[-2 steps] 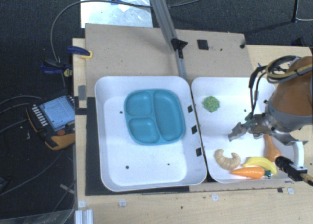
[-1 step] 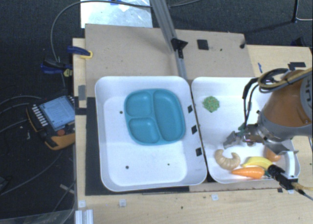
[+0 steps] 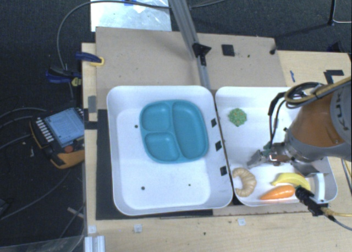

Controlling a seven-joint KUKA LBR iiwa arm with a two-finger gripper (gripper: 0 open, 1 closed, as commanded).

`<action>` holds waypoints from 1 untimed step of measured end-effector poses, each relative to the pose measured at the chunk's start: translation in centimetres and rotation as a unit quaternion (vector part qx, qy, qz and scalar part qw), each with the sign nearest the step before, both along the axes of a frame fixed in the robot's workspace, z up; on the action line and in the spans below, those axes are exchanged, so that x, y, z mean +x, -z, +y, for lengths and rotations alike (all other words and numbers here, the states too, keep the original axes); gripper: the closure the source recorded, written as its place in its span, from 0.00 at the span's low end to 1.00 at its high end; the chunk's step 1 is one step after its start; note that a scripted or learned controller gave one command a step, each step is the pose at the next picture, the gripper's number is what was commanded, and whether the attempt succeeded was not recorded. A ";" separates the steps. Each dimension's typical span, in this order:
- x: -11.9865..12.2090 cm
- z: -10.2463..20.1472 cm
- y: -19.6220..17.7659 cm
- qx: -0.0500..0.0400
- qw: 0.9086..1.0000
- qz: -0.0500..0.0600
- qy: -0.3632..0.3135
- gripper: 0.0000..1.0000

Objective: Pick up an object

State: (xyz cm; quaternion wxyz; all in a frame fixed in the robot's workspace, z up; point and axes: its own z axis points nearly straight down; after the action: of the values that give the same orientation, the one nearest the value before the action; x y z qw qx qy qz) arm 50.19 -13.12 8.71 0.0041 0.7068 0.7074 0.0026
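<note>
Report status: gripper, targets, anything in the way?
Gripper low in right bin, holding nothing seen. Croissant, banana, carrot close by. Broccoli apart.

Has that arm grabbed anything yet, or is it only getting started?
Nothing looks picked up yet. The croissant, carrot, banana and green broccoli all lie on the floor of the right bin. The hand is low in that bin, just above the croissant, with nothing visibly in it. Gripping something and lifting it is still to come. The blue plate sits in the left bin.
</note>
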 end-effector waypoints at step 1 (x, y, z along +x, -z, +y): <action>0.2 0.0 -1.3 -0.001 1.000 -0.003 0.000 1.00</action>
State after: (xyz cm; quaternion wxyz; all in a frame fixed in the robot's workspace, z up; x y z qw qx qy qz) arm 50.35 -13.15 9.96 0.0064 0.7065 0.7076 0.0040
